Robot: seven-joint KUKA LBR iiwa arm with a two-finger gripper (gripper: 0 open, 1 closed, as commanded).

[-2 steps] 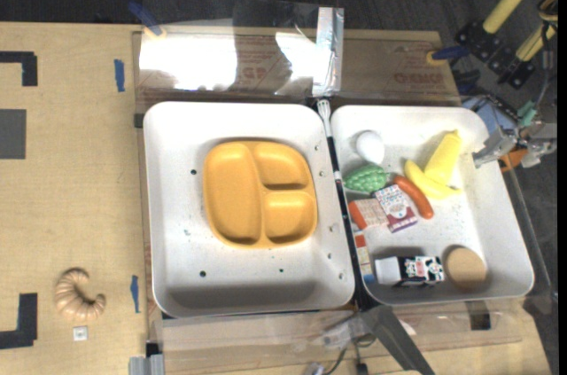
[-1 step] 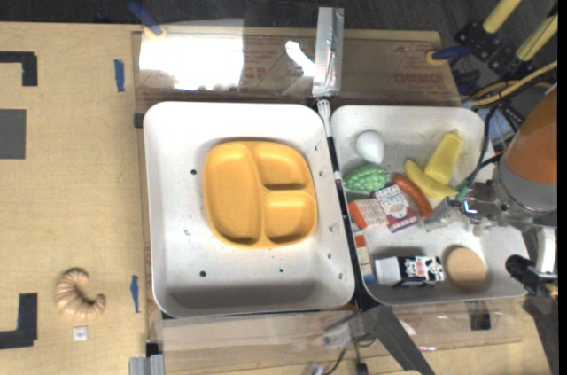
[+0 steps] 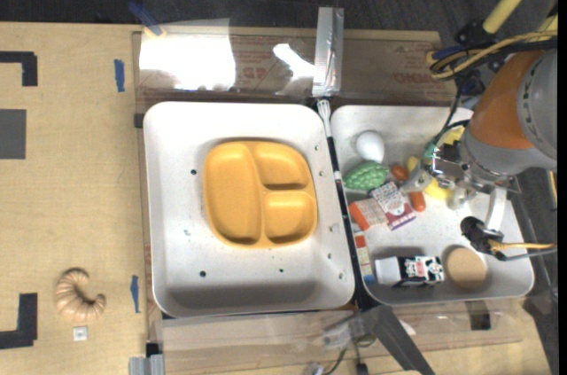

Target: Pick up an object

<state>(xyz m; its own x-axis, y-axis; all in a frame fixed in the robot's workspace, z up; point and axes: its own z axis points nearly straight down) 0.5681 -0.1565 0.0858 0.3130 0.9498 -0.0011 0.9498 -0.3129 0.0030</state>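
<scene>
hovering over the right bin [image 3: 440, 227], gripper [image 3: 448, 175] sits beside small orange pieces [image 3: 414, 178]; its state cannot be told. white egg [image 3: 369, 144], green toy [image 3: 368, 176], tan ball [image 3: 465, 267] lie in this bin.

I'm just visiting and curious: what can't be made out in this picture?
Camera view: orange and yellow bits beside the arm, partly hidden beneath it.
Camera view: print on the packet, too small to read.
Camera view: the arm, cut off by the right edge.
</scene>
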